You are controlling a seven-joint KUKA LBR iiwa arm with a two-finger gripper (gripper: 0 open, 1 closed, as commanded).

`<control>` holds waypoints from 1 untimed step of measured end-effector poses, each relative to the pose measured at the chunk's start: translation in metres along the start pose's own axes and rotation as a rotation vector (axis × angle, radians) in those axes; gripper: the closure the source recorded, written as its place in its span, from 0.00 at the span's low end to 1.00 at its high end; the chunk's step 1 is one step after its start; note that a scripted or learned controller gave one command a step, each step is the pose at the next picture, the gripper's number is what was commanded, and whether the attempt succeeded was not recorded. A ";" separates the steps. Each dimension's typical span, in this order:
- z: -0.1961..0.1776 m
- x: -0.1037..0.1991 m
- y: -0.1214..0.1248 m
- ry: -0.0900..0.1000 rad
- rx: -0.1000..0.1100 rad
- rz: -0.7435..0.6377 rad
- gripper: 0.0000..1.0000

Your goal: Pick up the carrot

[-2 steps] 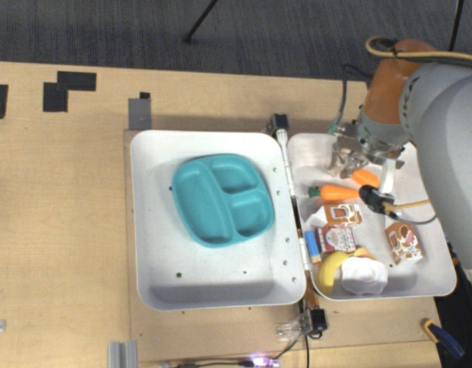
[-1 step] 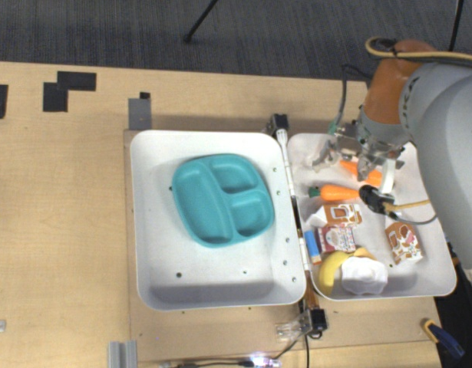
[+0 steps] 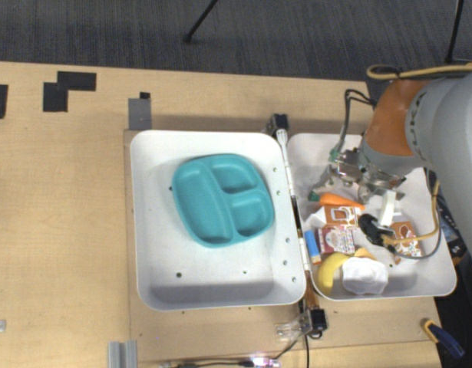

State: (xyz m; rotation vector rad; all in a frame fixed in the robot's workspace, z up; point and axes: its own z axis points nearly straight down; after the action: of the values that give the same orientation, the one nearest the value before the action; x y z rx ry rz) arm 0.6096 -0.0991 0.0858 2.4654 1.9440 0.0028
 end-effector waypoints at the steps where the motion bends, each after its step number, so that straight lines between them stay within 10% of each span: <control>1: -0.001 0.003 -0.040 0.002 -0.001 0.151 0.00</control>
State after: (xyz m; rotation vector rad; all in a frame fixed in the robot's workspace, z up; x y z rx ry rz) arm 0.5710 -0.0868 0.0865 2.6055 1.7525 0.0070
